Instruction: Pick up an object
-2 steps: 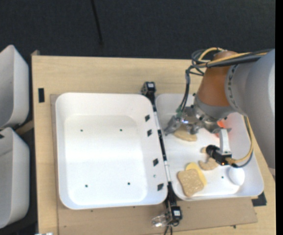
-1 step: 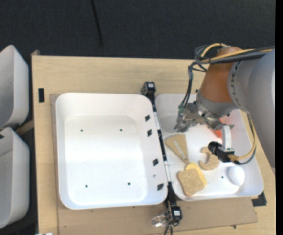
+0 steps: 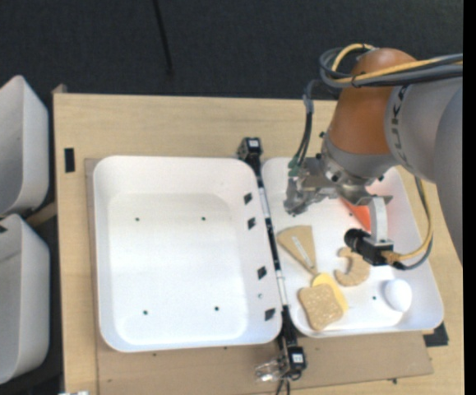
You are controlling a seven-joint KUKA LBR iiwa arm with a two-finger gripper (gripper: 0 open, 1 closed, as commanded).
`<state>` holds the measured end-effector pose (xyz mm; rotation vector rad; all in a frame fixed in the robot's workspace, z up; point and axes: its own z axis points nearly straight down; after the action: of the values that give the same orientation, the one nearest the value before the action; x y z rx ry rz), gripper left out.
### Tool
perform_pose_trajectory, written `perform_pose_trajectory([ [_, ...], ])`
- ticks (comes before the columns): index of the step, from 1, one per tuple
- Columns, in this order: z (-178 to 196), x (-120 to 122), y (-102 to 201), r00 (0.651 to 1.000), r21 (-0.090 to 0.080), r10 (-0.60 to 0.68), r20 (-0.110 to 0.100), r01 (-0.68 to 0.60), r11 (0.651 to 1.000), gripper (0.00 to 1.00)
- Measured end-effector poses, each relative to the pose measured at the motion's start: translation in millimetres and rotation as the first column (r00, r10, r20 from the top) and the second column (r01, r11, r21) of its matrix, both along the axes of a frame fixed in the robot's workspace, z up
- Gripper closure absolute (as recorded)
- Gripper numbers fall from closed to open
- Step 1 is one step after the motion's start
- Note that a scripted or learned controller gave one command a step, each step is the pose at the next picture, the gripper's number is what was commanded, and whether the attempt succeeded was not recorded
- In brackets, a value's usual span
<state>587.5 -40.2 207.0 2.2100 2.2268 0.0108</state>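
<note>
The arm enters from 3 o'clock and its orange band [image 3: 367, 113] sits over the far half of the right bin [image 3: 418, 319]. The gripper [image 3: 301, 197] hangs near the bin's 10 o'clock corner, above bare white floor. Nothing shows between the fingers; whether they are spread or closed cannot be told from this angle.

Objects in the right bin, located from the gripper:

1. Tan wedge-shaped piece [image 3: 298, 245]: toward 6 o'clock, near the gripper but apart from it. It lies flat on the bin floor beside the divider between the bins. Its long axis runs roughly from 11 o'clock to 5 o'clock, with the broad rounded end toward 11 o'clock and the narrow tip toward 5 o'clock.
2. Toast-like slice [image 3: 321, 304]: farther toward 6 o'clock, at the near edge of the bin. A yellow piece [image 3: 331, 286] lies just behind it, touching or overlapping it.
3. Tan curved piece [image 3: 352, 270]: toward 5 o'clock, well apart from the gripper.
4. White rounded object [image 3: 396, 294]: toward 4 o'clock, near the bin's 5 o'clock corner.
5. Orange-red object [image 3: 359, 214]: toward 3 o'clock, partly hidden under the wrist; its shape cannot be made out.

The left bin [image 3: 106, 245] lies at 9 o'clock of the gripper, on the wooden bench [image 3: 180, 122].
</note>
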Motion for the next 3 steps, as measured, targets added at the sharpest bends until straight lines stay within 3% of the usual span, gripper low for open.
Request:
perform_pose_trajectory([
  [1,81,-15,42,1.0,0.0,0.0,0.002,0.0,1.0,1.0],
  [2,139,-33,89,1.0,0.001,0.001,0.0,-0.001,1.0,1.0],
  [3,113,-88,74,1.0,-0.003,-0.009,-0.011,0.009,1.0,1.0],
])
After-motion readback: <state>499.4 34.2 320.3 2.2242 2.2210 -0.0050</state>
